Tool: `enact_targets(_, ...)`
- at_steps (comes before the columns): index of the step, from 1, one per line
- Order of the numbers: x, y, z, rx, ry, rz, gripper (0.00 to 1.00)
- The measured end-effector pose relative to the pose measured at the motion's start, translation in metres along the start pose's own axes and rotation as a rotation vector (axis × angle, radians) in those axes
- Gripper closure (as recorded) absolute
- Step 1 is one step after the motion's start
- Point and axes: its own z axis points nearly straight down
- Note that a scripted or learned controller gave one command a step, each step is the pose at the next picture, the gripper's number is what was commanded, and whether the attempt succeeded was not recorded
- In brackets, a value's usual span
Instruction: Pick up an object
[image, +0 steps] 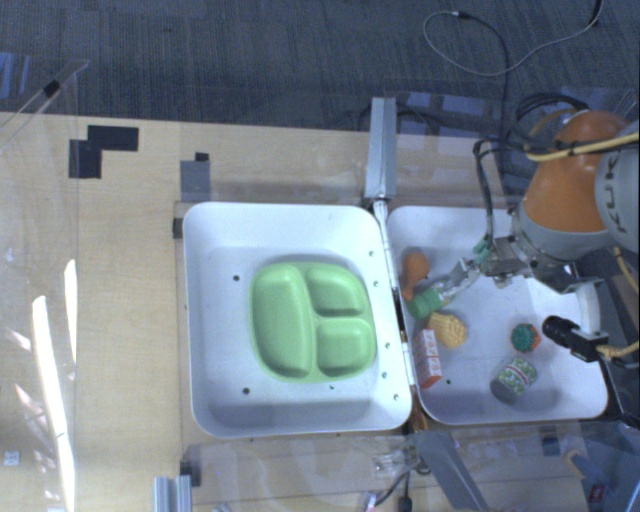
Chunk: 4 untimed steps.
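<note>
- Two white bins sit side by side on the wooden bench: the left bin (200, 330) and the right bin (580, 400), with a metal rail (379, 150) running up from the seam between them.
- Left on the bench, well clear of the bins, lie black tape marks (100, 148).
- Inside the left bin rests a green tray (312, 320) with three compartments, one long on its left and two smaller on its right.
- Along the right bin's left wall lies a red packet (428, 358), lengthwise.
- Near that bin's upper left is an orange toy (414, 266).
- Just below the orange toy lies a green toy (428, 301), and just below that a yellow corn cob (447, 329), close to the packet.
- The gripper (452, 282) reaches down and leftward into the right bin; its tips are at the green toy, but I cannot tell whether the fingers are apart or closed, nor whether they grasp anything.
- Toward the bin's lower right lies a can (514, 379) with a green patterned label, on its side.
- Above the can sits a small green and red ball (525, 337).
- The arm (575, 190), grey with an orange band, enters from the right, above the bin's upper right corner.
</note>
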Motion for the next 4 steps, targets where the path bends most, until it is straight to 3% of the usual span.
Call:
enact_targets(1, 0.014, -0.006, 0.072, -0.008, -0.001, -0.144, 0.00)
enact_targets(2, -0.004, 0.062, 0.074, -0.006, -0.002, -0.152, 0.00)
enact_targets(3, -0.011, 0.087, 0.075, 0.046, 0.021, -0.111, 0.00)
enact_targets(4, -0.008, 0.088, 0.076, 0.043, 0.014, -0.062, 0.00)
